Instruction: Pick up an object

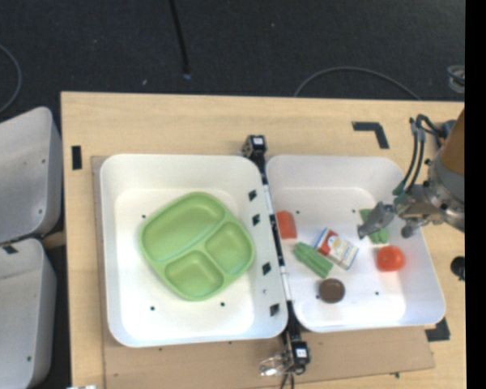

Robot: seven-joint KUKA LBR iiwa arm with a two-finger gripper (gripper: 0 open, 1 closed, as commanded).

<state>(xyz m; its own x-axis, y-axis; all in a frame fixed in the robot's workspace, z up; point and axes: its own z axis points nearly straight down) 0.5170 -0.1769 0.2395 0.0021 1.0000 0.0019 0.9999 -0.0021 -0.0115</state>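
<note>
- The hand (391, 220) is over the right bin (308, 173), at the 3 o'clock side of it, low above the floor of the bin.
- Its two fingers are spread apart, one grey finger (376, 218) toward 9 o'clock and the other toward 3 o'clock; nothing is between them.
- A small green object (378, 235) lies just under the left finger; I cannot tell if they touch.
- An orange-red round object (390, 258) lies near the hand, at 6 o'clock from it.
- In the middle of the right bin there is a white and red small box (337, 247), and a green long block (312, 259) just beside it at 8 o'clock.
- A brown ball (332, 290) lies at 6 o'clock from the box.
- An orange block (286, 224) lies near the left wall of this bin.
- The left bin (121, 314) holds a green divided plate (197, 245) with three compartments.
- Both bins stand on the light wooden surface (170, 124).
</note>
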